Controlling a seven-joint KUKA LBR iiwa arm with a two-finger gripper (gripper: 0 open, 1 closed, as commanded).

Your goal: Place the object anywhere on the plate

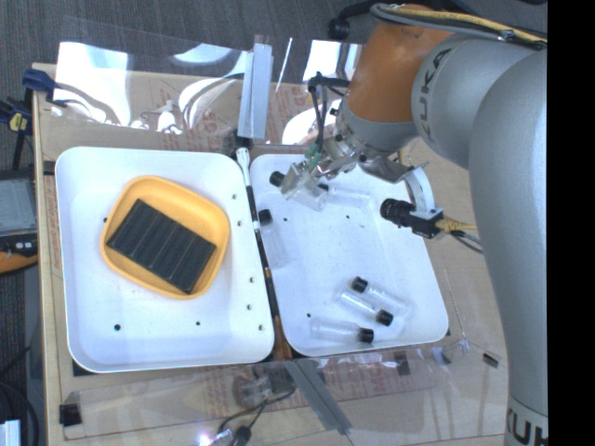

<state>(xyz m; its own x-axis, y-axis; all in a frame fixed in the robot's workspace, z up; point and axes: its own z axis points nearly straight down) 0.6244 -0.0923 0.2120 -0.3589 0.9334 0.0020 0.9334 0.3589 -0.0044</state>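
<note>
A yellow plate point(210, 214) lies in the left bin point(84, 328). On it rests a black ridged rectangular slab point(160, 244), lying flat and slightly turned. My gripper point(302, 180) hangs low over the far left corner of the right bin point(414, 277). A small black-capped piece point(276, 178) sits right beside its tip; whether it is held cannot be told. Three clear vials with black caps point(370, 291) lie near the right bin's front right corner.
Another clear vial with a black cap point(268, 234) lies along the right bin's left wall, by the divider. The grey arm and its orange band point(400, 63) cover the bench's far right. Shiny plastic sheeting point(139, 91) lies behind the bins.
</note>
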